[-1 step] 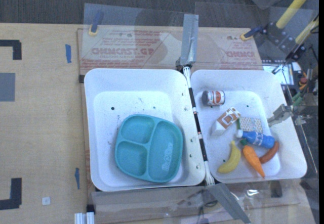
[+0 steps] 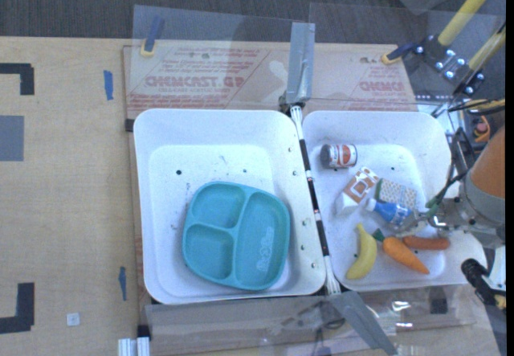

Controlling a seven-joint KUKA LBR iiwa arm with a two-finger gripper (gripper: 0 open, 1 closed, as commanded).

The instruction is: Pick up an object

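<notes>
- White plastic makes up both shallow bins, set side by side and touching along their inner rims on the pale wooden surface (image 2: 64,210).
- Left bin (image 2: 161,137) holds a teal divided plate (image 2: 237,235) with three compartments, lying flat toward the bin's near right corner; nothing sits on the plate.
- Right bin (image 2: 401,125) holds a cluster of small items.
- Toward its far left lies a small can (image 2: 340,155) with a red and white label, on its side.
- Just nearer is a small white and orange carton (image 2: 359,188), tilted, touching a blue and white packet (image 2: 392,203) beside it.
- Along the near edge lies a yellow banana (image 2: 363,253), and just right of it an orange carrot (image 2: 405,255), lying at a slant.
- A reddish sausage-shaped item (image 2: 426,242) lies just beyond the carrot, near the bin's right wall.
- Grey arm (image 2: 490,186) with its orange band enters at the right edge, over the right bin's right rim.
- Claw (image 2: 426,222) sits low among cables near the packet and the sausage-shaped item; I cannot tell how it is set, and no item is visibly in its grip.
</notes>
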